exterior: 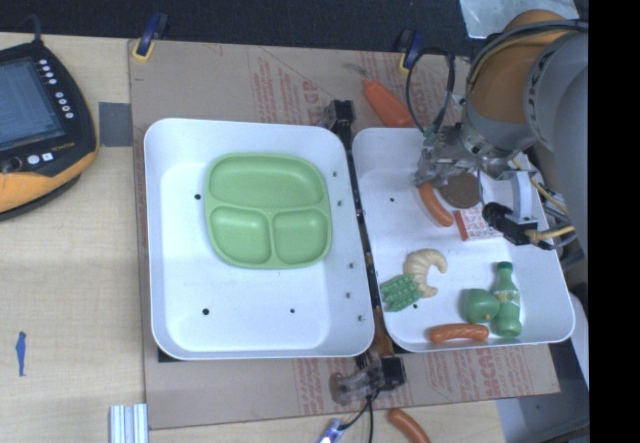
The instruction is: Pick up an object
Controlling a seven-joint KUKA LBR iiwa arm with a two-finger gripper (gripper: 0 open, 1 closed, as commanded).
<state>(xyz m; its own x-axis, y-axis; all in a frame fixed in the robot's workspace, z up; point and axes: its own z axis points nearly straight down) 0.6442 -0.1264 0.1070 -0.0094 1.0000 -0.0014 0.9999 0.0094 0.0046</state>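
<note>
My gripper [440, 174] is down in the right bin [390, 153], near its back edge, directly above an orange sausage [436, 205] that pokes out from under it. In the same bin lie a cream croissant [427, 268], a green leafy toy [399, 292], a green bottle [506, 298], a green round toy [478, 305] and a second sausage [458, 334] by the front rim. The gripper's body hides the fingertips.
The left bin [180, 301] holds a green divided plate [268, 208]. A carrot [386, 103] lies outside behind the right bin, and another sausage [410, 424] lies in front of it. A teach pendant [35, 121] rests at the far left.
</note>
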